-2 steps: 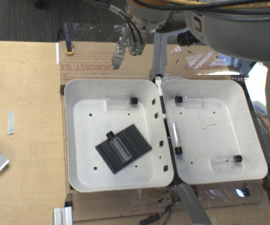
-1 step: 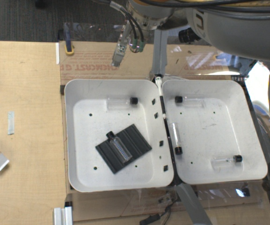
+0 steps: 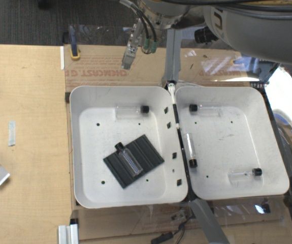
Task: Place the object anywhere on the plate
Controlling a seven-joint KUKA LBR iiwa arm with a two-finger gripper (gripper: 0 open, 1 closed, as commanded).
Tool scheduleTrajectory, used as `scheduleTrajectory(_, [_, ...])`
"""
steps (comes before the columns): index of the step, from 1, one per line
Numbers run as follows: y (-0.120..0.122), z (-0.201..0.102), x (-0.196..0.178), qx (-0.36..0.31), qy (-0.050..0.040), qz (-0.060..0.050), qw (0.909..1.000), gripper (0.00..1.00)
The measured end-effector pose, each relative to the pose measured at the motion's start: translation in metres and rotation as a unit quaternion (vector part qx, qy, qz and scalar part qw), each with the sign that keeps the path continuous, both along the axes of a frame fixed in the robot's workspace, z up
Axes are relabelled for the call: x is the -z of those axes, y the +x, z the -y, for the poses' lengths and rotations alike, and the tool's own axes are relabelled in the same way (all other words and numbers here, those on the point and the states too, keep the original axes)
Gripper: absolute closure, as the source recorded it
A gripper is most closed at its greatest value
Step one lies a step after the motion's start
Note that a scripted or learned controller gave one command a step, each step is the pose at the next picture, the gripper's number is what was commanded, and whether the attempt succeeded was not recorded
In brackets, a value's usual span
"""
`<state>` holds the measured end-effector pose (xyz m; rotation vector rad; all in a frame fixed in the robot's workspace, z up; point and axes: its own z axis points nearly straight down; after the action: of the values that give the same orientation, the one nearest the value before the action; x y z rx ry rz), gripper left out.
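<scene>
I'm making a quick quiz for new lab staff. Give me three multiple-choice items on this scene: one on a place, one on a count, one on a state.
1. Where is the black plate?
A. in the left bin
B. in the right bin
C. on the wooden bench

2. How many clear vials lie in the right bin?
A. one
B. three
C. five

3. How is the vial on the plate placed?
A. lying flat
B. standing upright
C. leaning on the bin wall

Answers: 1 A, the plate sits on the left bin's floor. 2 B, back vial, left-wall vial, front-right vial. 3 A, it lies lengthwise across the ridges.
</scene>
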<state>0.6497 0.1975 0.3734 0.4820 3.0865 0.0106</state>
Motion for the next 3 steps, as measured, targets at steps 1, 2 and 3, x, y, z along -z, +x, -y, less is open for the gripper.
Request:
scheduleTrajectory(1, [0.001,0.000,-0.009,0.000,0.0004,0.002,1.0000,1.00])
scheduleTrajectory(2, [0.002,0.000,-0.018,0.000,0.0008,0.003,1.0000,1.00])
scheduleTrajectory(3, [0.003,-0.001,-0.027,0.000,0.0011,0.005,1.0000,1.00])
